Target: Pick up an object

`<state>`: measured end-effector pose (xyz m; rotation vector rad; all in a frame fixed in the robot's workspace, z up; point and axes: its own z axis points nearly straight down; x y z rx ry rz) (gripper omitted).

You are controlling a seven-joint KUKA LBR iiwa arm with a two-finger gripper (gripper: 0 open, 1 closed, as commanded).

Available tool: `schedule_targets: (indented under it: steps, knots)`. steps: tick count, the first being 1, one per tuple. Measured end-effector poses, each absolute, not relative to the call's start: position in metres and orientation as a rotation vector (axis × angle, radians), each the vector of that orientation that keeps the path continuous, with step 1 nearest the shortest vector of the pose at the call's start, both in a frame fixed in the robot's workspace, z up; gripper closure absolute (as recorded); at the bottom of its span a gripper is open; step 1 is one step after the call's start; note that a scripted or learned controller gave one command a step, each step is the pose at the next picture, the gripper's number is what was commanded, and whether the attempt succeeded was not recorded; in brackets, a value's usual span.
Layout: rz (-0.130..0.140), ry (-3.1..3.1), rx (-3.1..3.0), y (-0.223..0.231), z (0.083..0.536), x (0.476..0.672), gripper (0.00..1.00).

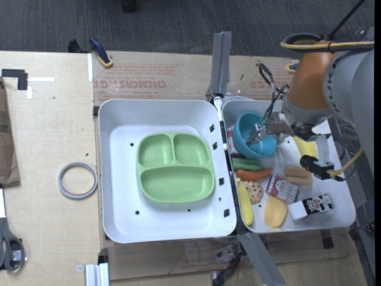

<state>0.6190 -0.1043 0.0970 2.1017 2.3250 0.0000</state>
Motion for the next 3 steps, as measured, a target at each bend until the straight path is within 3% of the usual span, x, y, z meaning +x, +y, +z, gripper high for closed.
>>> schedule_targets:
  steps: [1,2,3]
  knots:
    - [-0.002,2.342,2.094,-0.16,0.131,0.657,0.0]
    - [-0.001,2.777,1.473,-0.131,0.106,0.659,0.0]
    - [0.0,2.708,1.573,-0.117,0.096,0.64,0.0]
